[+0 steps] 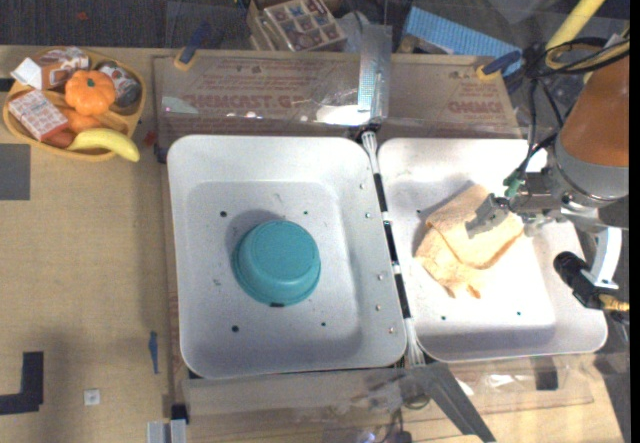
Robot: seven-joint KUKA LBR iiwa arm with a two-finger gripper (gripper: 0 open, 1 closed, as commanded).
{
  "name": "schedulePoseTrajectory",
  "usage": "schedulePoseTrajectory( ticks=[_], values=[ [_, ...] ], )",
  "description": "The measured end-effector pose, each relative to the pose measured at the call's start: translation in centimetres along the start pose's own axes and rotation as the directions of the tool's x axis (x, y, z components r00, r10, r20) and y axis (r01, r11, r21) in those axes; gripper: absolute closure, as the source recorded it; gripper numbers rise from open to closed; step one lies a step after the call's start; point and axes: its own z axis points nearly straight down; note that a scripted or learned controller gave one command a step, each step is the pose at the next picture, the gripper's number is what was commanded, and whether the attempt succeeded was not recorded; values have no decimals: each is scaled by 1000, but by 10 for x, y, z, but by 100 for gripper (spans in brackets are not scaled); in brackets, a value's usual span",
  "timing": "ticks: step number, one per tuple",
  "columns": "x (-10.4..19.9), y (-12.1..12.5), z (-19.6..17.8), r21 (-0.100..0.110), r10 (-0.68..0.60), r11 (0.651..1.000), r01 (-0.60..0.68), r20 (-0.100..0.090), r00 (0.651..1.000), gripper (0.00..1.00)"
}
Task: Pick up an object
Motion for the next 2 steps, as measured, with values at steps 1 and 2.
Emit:
schedulePoseTrajectory(
  ticks=[1, 2],
  values=[
    [-54, -7, 106, -14, 54, 998, -54, 1, 999, 0],
    [-55, -6, 98, -17, 57, 998, -57, -1, 998, 100]
  ],
)
